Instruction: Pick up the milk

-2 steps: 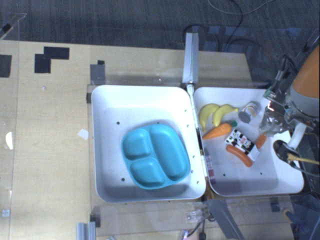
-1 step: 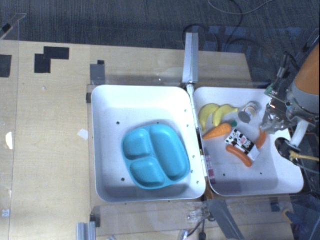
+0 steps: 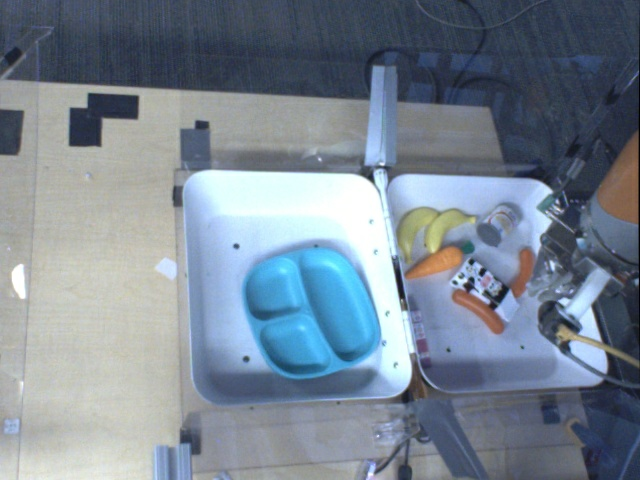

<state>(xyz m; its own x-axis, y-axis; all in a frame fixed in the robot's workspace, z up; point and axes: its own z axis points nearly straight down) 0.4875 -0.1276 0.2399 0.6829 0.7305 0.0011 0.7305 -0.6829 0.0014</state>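
The milk (image 3: 481, 284) is a small white carton with black patches. It lies flat near the middle of the right bin (image 3: 480, 368). A red sausage (image 3: 478, 312) lies against its near side, and an orange carrot (image 3: 436, 263) lies to its left. My gripper (image 3: 562, 286) hangs over the bin's right edge, to the right of the milk and apart from it. Nothing shows in its grasp.
Two yellow bananas (image 3: 432, 228) and a grey can (image 3: 496, 222) lie at the back of the right bin. A small orange piece (image 3: 524, 270) sits between the milk and the gripper. The left bin (image 3: 215, 268) holds a blue divided plate (image 3: 312, 310).
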